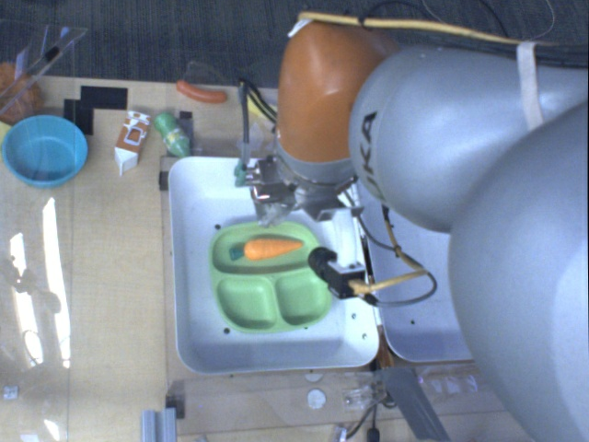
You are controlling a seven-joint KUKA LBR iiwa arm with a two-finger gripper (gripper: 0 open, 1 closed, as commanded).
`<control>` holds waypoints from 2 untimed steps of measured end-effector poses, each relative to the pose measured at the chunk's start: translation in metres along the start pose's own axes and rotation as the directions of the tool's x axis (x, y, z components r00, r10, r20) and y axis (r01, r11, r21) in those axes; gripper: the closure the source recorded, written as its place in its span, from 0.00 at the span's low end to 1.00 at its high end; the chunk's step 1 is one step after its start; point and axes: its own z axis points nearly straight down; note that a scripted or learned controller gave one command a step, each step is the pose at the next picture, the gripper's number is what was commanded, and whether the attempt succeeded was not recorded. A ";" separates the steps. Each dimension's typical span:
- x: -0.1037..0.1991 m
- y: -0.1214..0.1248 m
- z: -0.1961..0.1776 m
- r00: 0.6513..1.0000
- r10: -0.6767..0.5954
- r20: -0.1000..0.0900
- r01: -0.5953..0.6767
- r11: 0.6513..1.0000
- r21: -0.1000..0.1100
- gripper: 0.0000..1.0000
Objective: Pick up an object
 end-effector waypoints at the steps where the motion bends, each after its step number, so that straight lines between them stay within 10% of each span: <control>1: -0.040 -0.068 0.026 0.990 0.142 0.003 -0.142 0.990 0.006 1.00; 2: 0.004 -0.012 -0.004 0.961 0.276 0.002 -0.276 0.961 0.001 1.00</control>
